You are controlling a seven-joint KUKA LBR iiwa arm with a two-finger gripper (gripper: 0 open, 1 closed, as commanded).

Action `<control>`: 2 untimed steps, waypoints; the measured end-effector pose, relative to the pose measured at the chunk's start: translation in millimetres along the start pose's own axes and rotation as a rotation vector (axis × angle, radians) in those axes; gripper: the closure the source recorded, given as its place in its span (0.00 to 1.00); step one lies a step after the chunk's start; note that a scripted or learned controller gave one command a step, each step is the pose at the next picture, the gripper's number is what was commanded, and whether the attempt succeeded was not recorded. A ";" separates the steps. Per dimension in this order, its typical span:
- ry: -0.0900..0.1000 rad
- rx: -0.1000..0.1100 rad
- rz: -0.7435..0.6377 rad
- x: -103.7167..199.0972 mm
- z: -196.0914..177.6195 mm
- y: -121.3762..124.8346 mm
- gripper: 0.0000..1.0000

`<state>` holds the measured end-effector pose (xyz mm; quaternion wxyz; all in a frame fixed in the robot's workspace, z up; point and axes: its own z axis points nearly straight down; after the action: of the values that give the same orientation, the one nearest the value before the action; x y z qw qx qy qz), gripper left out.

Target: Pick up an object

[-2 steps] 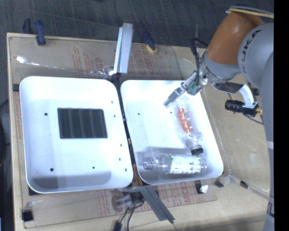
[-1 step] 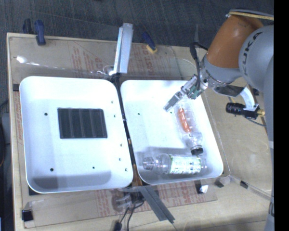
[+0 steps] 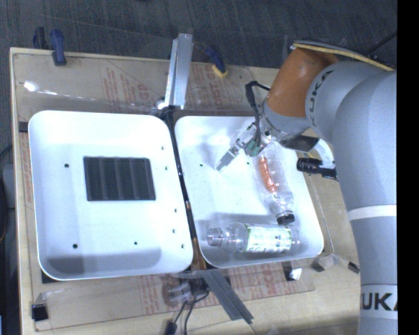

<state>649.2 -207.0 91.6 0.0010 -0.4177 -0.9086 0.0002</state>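
Hovering in the right bin, the gripper sits above two bottles; whether its fingers are parted, I cannot tell.

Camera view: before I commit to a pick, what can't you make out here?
- Gripper: too small and blurred to tell if the jaws are open or shut.
- Orange-tinted bottle: its upper end is hidden under the wrist.
- Clear bottle with green label: label text too blurred to read.
- Right bin: its far right rim is covered by the arm.
- Left bin: the dark rectangle's nature is unclear.
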 end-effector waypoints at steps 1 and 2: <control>-0.001 0.000 0.000 -0.3 -0.6 -0.1 0.00; 0.000 0.000 0.132 22.9 -40.9 -30.7 0.00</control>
<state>611.1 -209.7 132.6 0.0010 -0.4767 -0.8791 0.0004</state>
